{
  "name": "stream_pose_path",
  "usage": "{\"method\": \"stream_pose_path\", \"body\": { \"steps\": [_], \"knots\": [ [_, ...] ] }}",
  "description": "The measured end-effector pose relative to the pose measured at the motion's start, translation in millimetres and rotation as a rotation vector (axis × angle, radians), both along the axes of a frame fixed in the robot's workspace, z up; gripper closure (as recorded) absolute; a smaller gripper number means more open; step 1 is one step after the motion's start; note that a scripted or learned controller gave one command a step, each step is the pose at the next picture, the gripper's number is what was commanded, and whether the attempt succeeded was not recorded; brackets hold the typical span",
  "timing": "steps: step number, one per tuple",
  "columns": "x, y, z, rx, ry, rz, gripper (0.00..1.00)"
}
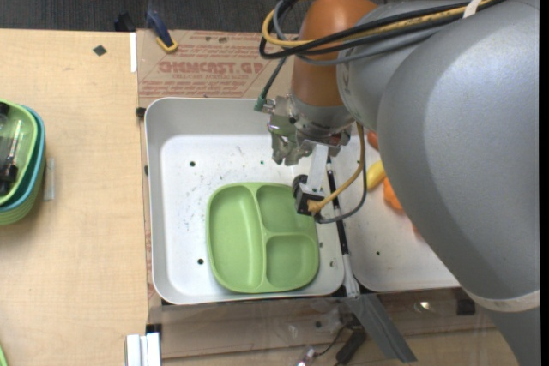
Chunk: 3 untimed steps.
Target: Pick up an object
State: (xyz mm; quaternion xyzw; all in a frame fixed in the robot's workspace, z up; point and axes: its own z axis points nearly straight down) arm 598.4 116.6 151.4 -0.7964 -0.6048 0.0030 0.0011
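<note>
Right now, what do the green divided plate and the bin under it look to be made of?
The green divided plate looks like moulded plastic: uniform colour, soft matte sheen, rounded compartment ridges. The white bin also looks plastic, smooth and scuffed with dark specks, though painted metal can't be ruled out.

Even, fairly bright overhead light fills the scene. The white bin (pixel 171 210) shows soft shadows along its inner walls (no hard glare). The arm (pixel 463 141), closest to the camera, looks slightly soft; elsewhere focus is adequate.
</note>
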Motion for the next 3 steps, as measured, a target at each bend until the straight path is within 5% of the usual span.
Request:
{"method": "stream_pose_path", "body": {
  "steps": [1, 2, 3],
  "knots": [
    [40.3, 78.7, 172.2, 0.0, -0.004, 0.342, 1.0],
    [-5.6, 109.1, 138.1, 0.001, -0.002, 0.504, 1.0],
    [-28.7, 100.9, -50.7, 0.001, -0.005, -0.016, 1.0]
  ]
}}
